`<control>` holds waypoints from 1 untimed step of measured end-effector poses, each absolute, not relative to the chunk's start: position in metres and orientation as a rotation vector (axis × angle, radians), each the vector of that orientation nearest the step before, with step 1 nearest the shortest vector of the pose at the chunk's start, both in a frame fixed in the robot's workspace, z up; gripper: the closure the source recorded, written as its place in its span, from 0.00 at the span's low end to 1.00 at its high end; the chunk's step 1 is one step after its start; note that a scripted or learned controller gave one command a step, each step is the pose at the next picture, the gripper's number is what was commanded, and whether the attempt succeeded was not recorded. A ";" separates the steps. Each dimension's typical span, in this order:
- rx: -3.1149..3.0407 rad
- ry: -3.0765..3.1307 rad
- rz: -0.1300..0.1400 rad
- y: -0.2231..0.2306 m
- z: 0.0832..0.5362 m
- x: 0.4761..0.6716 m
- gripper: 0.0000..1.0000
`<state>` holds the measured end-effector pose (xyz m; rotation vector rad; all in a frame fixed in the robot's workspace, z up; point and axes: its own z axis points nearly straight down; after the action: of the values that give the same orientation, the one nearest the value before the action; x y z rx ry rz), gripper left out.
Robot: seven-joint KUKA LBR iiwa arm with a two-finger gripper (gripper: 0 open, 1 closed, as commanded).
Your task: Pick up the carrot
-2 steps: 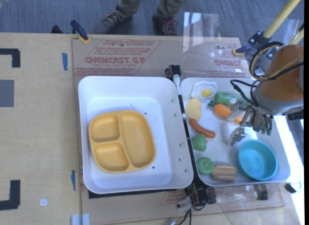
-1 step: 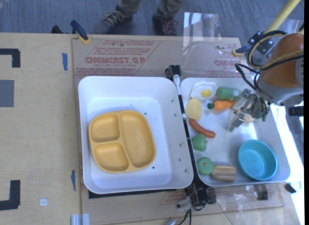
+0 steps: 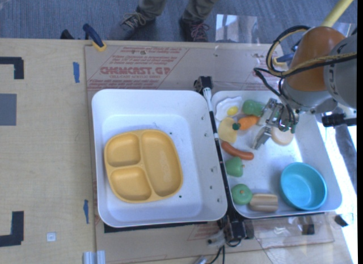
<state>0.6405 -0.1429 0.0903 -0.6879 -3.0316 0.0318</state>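
**Right bin: carrot and gripper**

Carrot (image 3: 247,123): small, orange, lying in the right bin (image 3: 317,144), just left of the fingertips and apart from them. Long axis runs roughly left–right; which end is the tip cannot be told.

Gripper (image 3: 264,136): fingers spread apart, nothing between them, pointing down-left into the bin.

Beyond the carrot from the fingers: green vegetable (image 3: 253,108) above it, yellow piece (image 3: 228,128) to its left. Below the fingers: sausage (image 3: 237,151).
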 end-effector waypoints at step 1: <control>-0.979 -2.948 0.058 -0.124 0.090 0.643 0.00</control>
<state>0.6428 -0.1242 0.0903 -0.9789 -2.9484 0.0579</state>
